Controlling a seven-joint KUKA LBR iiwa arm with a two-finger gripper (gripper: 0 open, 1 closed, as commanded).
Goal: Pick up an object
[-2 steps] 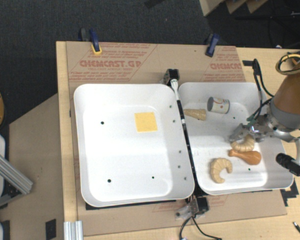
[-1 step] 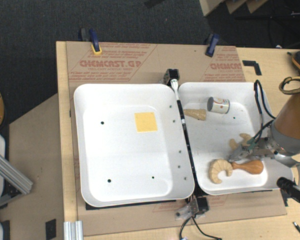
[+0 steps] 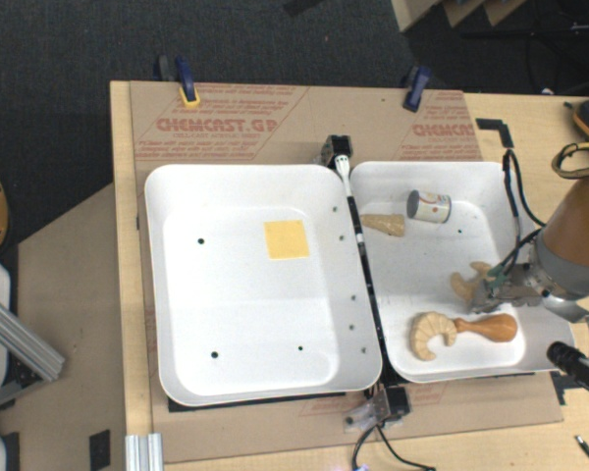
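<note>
Tan lumpy toy (image 3: 464, 285) lies in the right shallow white plastic bin (image 3: 491, 180), toward its three o'clock side, touching the tool (image 3: 495, 288); its opening I cannot tell. At six o'clock rests a glossy brown drumstick-shaped toy (image 3: 461, 331). A flat yellow square (image 3: 286, 239) sits in the left bin (image 3: 177, 292).
</note>
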